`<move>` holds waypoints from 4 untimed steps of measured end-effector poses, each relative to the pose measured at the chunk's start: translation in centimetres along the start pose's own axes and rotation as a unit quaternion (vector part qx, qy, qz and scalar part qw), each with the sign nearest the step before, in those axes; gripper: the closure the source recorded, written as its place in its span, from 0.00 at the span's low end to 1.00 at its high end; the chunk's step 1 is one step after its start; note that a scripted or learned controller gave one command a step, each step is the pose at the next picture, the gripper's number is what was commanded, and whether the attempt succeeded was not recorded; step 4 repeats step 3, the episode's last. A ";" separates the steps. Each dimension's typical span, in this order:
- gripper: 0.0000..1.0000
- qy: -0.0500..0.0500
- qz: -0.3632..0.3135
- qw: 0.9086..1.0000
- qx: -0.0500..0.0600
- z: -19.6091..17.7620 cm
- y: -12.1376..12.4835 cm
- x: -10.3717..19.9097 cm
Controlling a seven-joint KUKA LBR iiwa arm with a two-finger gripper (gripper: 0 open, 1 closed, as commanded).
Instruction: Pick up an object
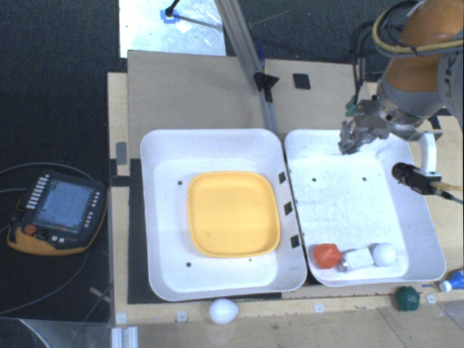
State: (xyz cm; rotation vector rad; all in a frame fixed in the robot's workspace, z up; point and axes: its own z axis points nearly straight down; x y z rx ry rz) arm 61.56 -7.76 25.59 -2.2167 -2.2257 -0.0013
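Two loose things lie nearest on the surface (348, 321), outside the bins: a white egg-shaped ball (223, 310) just below the left bin's front rim, and a dark green ball (407, 298) off the right bin's front corner, with a small blue piece (451, 283) beside it; inside the right bin (348, 194), along its front wall, sit a red-orange object (325, 255), a small white block (357, 259) and a white ball (384, 254), close together in a row; the left bin (163, 216) carries a yellow square plate (233, 213) lying flat near its middle; well off to the left a teach pendant (56, 210) rests on the dark floor; farther back, the gripper (349, 146) hangs over the right bin's rear edge, well apart from the three objects, and whether its fingers are released or clenched I cannot tell; nothing is seen between them; above it rises the arm (420, 64), grey with its orange band.
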 end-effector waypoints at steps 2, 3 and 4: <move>1.00 0.000 0.000 1.000 0.000 0.1 1.8 10.7; 1.00 0.000 0.000 1.000 0.001 2.1 3.2 15.5; 1.00 0.000 0.000 1.000 0.001 2.1 3.2 15.5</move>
